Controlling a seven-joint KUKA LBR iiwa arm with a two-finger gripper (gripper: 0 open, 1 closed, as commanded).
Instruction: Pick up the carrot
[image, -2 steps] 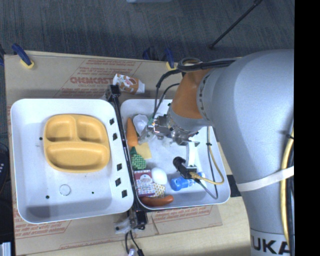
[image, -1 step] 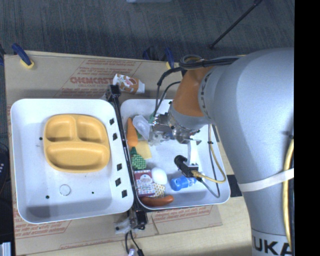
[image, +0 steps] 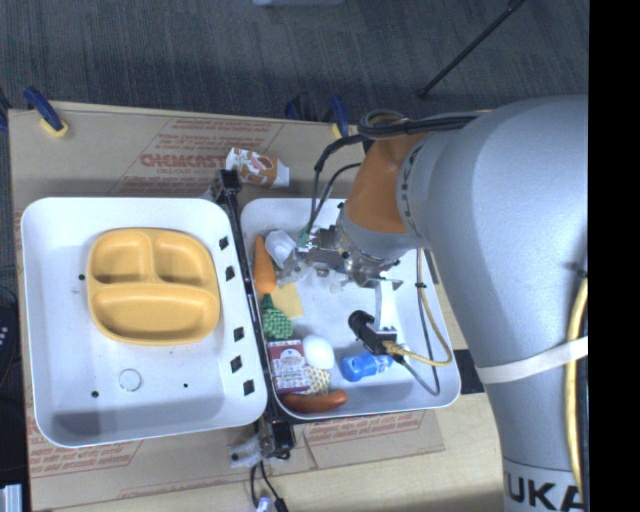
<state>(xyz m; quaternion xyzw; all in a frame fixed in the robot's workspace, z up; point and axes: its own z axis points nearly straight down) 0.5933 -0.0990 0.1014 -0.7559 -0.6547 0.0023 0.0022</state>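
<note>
The carrot (image: 263, 267) is an orange stick lying lengthwise against the left wall of the right bin (image: 432, 385), in its upper left part. My gripper (image: 298, 257) hangs low over that bin, just to the right of the carrot and near its upper end. The grey arm with its orange band (image: 385, 190) comes in from the right and covers the bin's upper right. A small pale crumpled item (image: 278, 243) sits between the gripper and the carrot's top.
Below the carrot lie a yellow slice (image: 289, 301), a green item (image: 277, 324), a red box (image: 287, 364), a white egg (image: 318, 352), a blue item (image: 362, 366) and a sausage (image: 314, 402). The left bin (image: 50, 400) holds a yellow divided plate (image: 155, 283).
</note>
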